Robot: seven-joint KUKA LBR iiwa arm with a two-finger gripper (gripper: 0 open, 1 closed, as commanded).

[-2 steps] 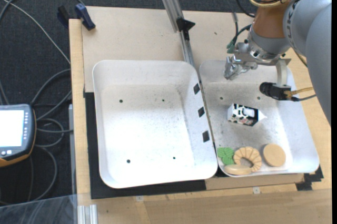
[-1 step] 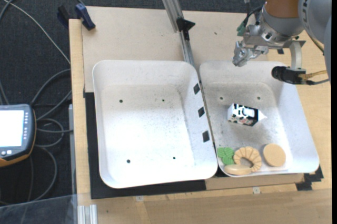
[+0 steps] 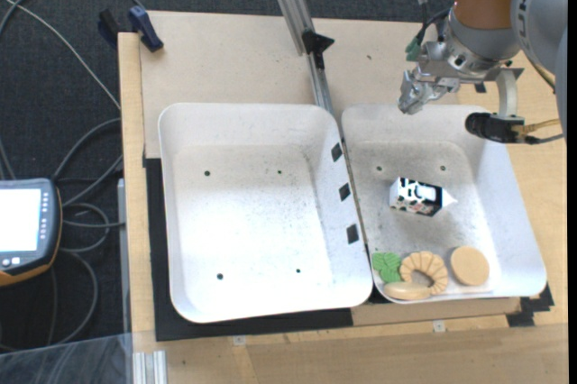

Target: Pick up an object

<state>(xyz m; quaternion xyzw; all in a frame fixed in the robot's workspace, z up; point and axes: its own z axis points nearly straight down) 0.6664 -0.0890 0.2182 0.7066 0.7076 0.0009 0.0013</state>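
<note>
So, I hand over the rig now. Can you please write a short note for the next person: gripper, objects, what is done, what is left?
Gripper: raised over the far rim of the right bin, holding nothing.
Objects, all in the right bin: black-and-white carton mid-bin; green piece, croissant and round cookie along the near edge.
Done: no pick yet.
Left: descend, grasp one object, lift.
</note>
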